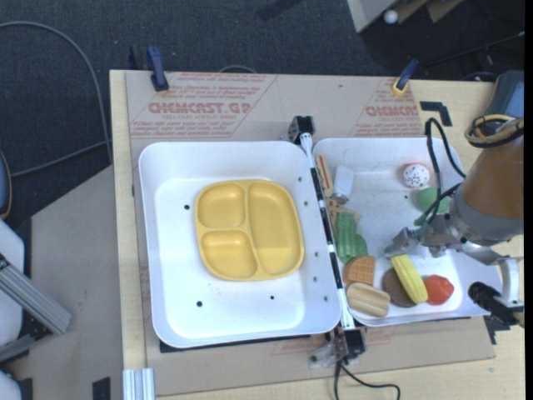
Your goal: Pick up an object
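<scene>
- Along the near edge of the right bin lie a bread roll, a brown round piece, a yellow corn cob lying partly over that piece, and a red tomato-like piece touching the cob's right side.
- Just behind the roll sit an orange waffle-like piece and a green leafy piece, both beside the bin's left wall.
- The hand hangs over the middle of the right bin, just behind the corn cob; whether it is wide or narrow cannot be told, and nothing shows in its grip.
- The left bin carries a yellow divided plate at its centre.
- Toward the right bin's far edge rest a speckled white ball and a pale piece.
</scene>
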